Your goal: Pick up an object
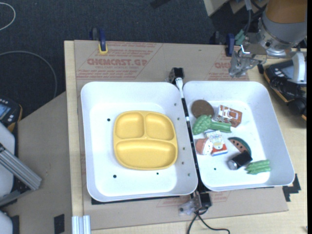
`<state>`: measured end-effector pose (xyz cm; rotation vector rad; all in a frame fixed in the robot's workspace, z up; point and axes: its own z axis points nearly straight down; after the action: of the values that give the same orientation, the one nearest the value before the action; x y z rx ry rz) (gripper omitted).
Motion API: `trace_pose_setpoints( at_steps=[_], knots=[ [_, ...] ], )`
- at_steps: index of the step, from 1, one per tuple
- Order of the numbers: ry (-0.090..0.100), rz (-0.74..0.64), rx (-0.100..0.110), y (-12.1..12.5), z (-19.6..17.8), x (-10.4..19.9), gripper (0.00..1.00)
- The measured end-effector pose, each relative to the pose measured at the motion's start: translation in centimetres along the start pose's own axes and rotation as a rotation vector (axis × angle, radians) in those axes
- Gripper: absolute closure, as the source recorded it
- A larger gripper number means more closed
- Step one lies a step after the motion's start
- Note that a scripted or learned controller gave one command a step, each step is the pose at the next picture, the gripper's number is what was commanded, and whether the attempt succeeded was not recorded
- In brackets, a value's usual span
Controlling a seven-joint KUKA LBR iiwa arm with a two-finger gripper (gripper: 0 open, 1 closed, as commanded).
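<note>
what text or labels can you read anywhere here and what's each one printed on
"CHEMCAST G P": red print, partly cut off, on the brown protective sheet of the bench board behind the left white bin.
A fainter repeat on the same sheet behind the right white bin: too blurred to read.
Small red-and-white carton: print too small to read.
Small white-and-red packet: label too blurred to read.

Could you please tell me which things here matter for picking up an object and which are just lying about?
For the job: tool; brown disc; green toy; black cylinder; right bin.
Lying about: yellow divided plate; left bin; blue clamp.
</note>
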<state>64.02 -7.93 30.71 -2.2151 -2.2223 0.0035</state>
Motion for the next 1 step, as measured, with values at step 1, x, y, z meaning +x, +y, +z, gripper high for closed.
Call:
trace_pose_setpoints(
  at_steps=[1],
  knots=[
    [0.001, -0.003, -0.002, 0.22, 0.27, 4.69, 1.0]
  ],
)
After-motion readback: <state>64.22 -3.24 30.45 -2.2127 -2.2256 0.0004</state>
